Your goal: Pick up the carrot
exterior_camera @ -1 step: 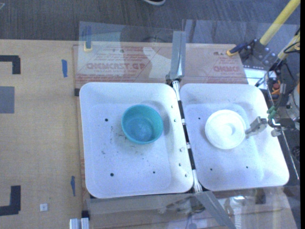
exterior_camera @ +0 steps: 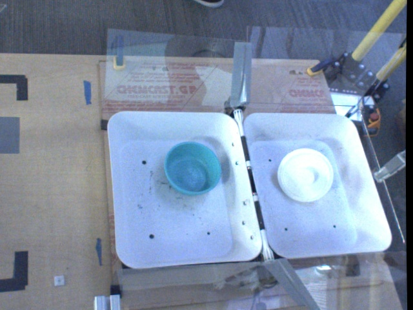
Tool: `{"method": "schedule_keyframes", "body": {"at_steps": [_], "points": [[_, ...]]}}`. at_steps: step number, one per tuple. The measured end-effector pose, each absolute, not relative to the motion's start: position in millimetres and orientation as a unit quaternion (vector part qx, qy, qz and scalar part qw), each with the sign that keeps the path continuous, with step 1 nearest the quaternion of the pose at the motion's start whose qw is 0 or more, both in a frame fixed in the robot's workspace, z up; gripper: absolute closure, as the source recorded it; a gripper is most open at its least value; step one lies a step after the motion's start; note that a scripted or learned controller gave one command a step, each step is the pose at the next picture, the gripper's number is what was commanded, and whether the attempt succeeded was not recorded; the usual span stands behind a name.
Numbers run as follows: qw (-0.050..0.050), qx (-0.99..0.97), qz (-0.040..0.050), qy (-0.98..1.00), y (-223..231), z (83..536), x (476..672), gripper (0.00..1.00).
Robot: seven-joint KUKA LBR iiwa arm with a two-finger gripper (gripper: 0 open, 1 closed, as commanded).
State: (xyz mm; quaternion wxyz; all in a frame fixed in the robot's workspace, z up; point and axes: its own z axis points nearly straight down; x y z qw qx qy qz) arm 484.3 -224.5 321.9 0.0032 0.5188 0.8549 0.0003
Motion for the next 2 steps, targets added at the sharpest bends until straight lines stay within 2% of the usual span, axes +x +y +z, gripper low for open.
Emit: {"method": "schedule_keyframes", "body": {"at_steps": [1,2], "points": [[0.007,0.52,0.0005,0.854,-226.9,333.1,484.8,1.0],[0.01,0.522,0.0009,0.853,-228.7,344.3,485.7,1.0]]}}
